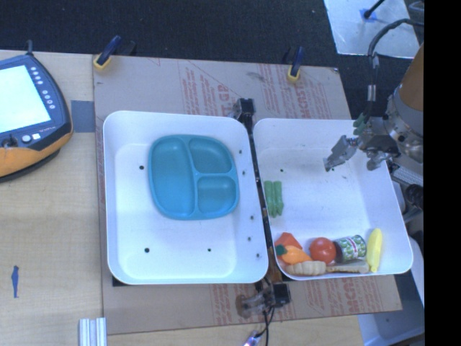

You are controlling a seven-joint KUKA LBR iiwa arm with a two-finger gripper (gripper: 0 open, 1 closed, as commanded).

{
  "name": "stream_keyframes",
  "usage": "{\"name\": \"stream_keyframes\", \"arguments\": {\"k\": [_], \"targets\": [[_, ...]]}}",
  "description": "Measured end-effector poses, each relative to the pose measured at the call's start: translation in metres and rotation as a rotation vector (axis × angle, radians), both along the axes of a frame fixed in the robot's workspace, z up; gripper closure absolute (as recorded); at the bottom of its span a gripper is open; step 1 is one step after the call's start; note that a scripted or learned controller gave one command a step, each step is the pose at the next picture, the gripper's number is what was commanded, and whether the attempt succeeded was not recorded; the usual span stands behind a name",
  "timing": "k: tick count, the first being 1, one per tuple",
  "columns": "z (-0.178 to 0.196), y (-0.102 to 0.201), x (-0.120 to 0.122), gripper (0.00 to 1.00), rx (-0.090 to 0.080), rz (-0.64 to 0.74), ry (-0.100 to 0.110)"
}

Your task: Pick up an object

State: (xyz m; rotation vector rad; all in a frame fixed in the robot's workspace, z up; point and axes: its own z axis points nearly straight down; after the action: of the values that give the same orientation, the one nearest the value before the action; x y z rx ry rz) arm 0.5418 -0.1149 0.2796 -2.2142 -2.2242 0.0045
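gripper [355, 153] over right bin [317, 132], upper right | fingers spread apart, nothing between | toy food [328, 251] clustered at near edge, well apart

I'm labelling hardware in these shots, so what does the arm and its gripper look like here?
The gripper is grey metal with two slim, angular fingers on a blocky, cluttered wrist body. Above it, the arm shows a rounded orange-tan section at the right edge. A dark cable loops up from the wrist in an arc.
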Motion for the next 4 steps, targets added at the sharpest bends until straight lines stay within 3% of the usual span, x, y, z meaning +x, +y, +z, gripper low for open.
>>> {"name": "stream_keyframes", "arguments": {"k": [1, 2, 3, 4], "targets": [[-0.089, 0.070, -0.034, 0.00, -0.001, 0.003, 0.002], [-0.189, 0.012, -0.017, 0.00, -0.001, 0.000, 0.002], [-0.179, 0.012, -0.017, 1.00, -0.002, 0.004, 0.002], [-0.179, 0.012, -0.017, 0.00, -0.003, 0.004, 0.002]]}}
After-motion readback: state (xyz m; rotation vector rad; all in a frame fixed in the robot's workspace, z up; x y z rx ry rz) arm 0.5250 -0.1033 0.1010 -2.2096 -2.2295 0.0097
